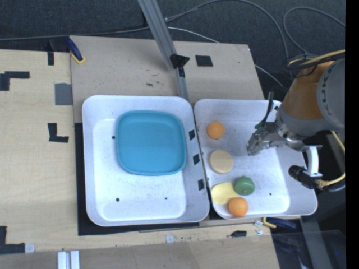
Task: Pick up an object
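The right bin [280, 203] holds several small items. A small orange ball [215, 130] lies near its far left. A beige round piece [221, 161] sits below that, with a yellow piece [222, 193], a green round fruit [244, 185] and an orange fruit [238, 207] clustered at the near edge. My gripper [255, 145] hangs over the middle of the right bin, to the right of the beige piece and above the green fruit. It is apart from every item.
The left bin [95, 150] carries a blue square plate [151, 142]. A slanted metal bar [162, 32] runs down to the divide between the bins. Cables lie on the dark floor at the upper right. The grey arm [314, 102] covers the right bin's far right corner.
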{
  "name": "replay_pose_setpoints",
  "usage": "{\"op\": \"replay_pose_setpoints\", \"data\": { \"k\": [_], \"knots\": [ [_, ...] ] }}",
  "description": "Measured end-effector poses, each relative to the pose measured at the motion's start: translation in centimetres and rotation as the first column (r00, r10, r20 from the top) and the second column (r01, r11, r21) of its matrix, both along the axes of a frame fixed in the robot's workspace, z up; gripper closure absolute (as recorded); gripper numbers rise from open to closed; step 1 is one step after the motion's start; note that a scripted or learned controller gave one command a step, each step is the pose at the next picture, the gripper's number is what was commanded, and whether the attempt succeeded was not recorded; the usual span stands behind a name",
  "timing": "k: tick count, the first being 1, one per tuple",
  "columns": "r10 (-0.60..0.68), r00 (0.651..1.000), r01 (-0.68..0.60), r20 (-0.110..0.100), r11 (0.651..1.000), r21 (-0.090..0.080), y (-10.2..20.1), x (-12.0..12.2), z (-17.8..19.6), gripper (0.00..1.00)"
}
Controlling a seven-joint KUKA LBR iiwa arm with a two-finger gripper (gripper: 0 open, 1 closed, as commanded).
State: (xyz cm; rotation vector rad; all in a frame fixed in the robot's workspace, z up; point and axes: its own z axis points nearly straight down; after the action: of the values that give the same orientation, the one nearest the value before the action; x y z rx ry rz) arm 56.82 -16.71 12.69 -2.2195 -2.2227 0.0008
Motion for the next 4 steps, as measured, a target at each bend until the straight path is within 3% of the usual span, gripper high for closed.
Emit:
{"op": "replay_pose_setpoints", "data": {
  "k": [3, 4],
  "knots": [
    [-0.001, 1.0, 0.001, 0.004, 1.0, -0.001, -0.1, 0.6, 12.3, 1.0],
    [0.004, 1.0, -0.004, 0.001, 1.0, 0.001, 5.2, 1.9, 12.6, 1.0]
  ]
}}
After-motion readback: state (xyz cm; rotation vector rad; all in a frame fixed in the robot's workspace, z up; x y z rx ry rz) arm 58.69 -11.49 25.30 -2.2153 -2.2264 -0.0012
